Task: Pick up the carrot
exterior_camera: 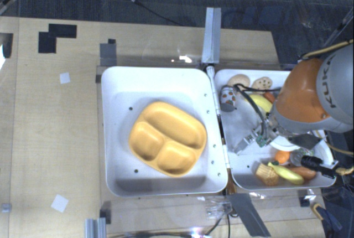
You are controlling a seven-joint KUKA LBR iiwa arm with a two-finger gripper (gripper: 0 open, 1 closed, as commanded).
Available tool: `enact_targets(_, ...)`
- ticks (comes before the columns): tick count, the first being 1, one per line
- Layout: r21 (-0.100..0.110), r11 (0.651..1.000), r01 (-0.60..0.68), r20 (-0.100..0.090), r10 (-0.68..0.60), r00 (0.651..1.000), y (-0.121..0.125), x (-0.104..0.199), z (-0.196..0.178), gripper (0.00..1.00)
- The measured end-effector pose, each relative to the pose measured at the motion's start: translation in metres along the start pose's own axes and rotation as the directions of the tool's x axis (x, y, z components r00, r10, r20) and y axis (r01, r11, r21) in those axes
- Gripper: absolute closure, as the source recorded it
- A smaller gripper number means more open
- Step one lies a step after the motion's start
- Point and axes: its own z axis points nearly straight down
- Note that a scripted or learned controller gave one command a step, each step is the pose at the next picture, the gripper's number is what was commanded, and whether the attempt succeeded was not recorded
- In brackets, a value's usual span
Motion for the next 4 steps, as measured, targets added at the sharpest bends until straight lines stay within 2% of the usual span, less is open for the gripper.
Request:
enact_targets(1, 0.01, 0.977, -0.211, -0.004, 0.211, 0.977, 0.031, -0.027, -0.025, 0.0)
enact_targets(2, 0.004, 0.963, -0.268, -0.001, 0.268, 0.963, -0.043, -0.015, 0.0, 0.0)
enact_targets(3, 0.0, 0.982, -0.189, 0.004, 0.189, 0.982, -0.042, -0.012, 0.0, 0.0)
enact_targets(4, 0.001, 0.983, -0.183, 0.005, 0.183, 0.983, -0.037, -0.003, 0.0, 0.0)
